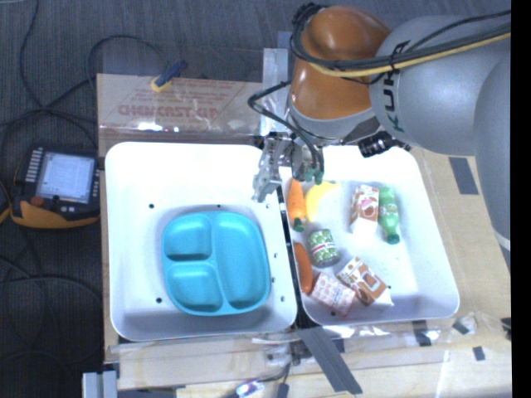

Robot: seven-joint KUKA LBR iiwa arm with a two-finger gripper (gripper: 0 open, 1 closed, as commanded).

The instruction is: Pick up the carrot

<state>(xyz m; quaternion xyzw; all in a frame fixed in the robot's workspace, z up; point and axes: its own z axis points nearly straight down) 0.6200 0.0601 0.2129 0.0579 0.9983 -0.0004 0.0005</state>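
Carrot (pixel 295 201) just below hand (pixel 286 171), right bin (pixel 431 222).

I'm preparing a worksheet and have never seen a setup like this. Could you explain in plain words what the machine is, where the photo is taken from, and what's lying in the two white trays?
The photo comes from one fixed camera above the bench, looking down at a slant. The big grey machine with the orange band is a robot arm reaching in from the right; its small two-finger gripper hangs over the strip where the two shallow white bins meet. The left white bin holds a blue plastic divided plate. The right white bin holds toy food: an orange carrot just below the gripper, a yellow piece beside it, a green bottle, a small green can and some printed packets. I cannot tell whether anything is held.
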